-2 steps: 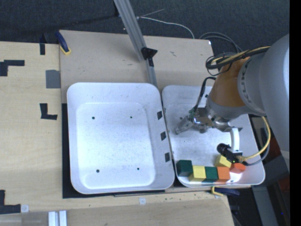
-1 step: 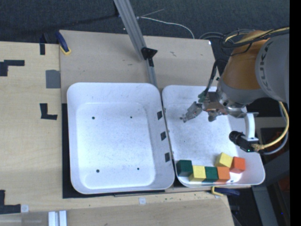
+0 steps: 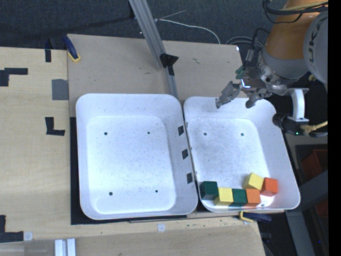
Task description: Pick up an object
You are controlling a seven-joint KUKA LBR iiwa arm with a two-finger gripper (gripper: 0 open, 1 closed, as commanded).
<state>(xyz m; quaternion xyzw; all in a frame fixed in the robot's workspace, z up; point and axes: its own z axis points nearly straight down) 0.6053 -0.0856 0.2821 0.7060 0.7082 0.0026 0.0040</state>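
Note:
Several small blocks lie bunched in the near corner of the right bin (image 3: 234, 143): a dark green block (image 3: 209, 189), a yellow block (image 3: 225, 196), a green block (image 3: 239, 196), an orange block (image 3: 252, 196), another yellow block (image 3: 256, 181) and an orange-red block (image 3: 270, 185). My gripper (image 3: 236, 98) hangs above the far rim of the right bin, well away from the blocks. Its two fingers are spread apart with nothing between them.
The left bin (image 3: 128, 153) sits beside the right one, their rims touching at the middle. A grey metal pole (image 3: 152, 33) slants across the bench behind the bins. Cables trail near the arm at the top right.

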